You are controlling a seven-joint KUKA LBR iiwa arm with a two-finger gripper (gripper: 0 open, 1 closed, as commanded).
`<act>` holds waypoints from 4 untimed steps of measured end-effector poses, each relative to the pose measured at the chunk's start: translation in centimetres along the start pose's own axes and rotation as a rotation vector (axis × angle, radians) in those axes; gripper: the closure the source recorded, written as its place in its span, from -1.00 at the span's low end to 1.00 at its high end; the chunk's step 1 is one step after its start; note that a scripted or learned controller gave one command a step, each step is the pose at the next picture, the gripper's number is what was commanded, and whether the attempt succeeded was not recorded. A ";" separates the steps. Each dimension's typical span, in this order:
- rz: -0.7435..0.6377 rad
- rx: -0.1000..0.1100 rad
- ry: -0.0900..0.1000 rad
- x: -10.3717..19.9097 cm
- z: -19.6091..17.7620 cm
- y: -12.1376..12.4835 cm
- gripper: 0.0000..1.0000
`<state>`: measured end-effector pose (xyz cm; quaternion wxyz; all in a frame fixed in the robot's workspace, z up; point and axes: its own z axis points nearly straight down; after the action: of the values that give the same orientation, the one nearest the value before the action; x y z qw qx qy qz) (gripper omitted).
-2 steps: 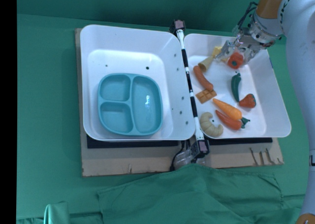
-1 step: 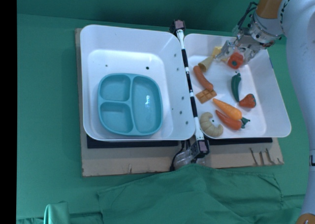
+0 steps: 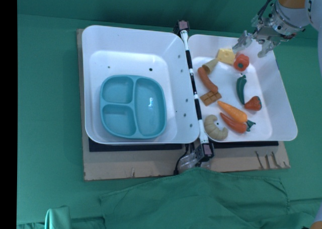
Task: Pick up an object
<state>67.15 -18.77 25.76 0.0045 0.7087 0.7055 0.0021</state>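
The red tomato (image 3: 241, 62) sits near the far edge of the right bin (image 3: 284, 122), just beside the cheese wedge (image 3: 226, 56). The gripper (image 3: 256, 44) hangs just above it (slightly right), its 2 fingers spread, holding nothing.

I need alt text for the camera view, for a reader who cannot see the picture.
A grey robot arm's gripper hovers over the far edge of the right white bin, open and holding nothing, above toy food: a cheese wedge, tomato, green pepper, carrots, sausage and croissant. The left white bin holds a blue divided plate.
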 end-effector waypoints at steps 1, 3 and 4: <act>-0.003 0.006 0.000 0.1 3.6 2.3 -1.00; -0.003 0.018 0.000 -0.1 7.4 2.7 -1.00; -0.003 0.018 0.000 -0.1 7.4 2.7 -1.00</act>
<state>69.92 -18.91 18.34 -0.0017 0.7076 0.7066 -0.0043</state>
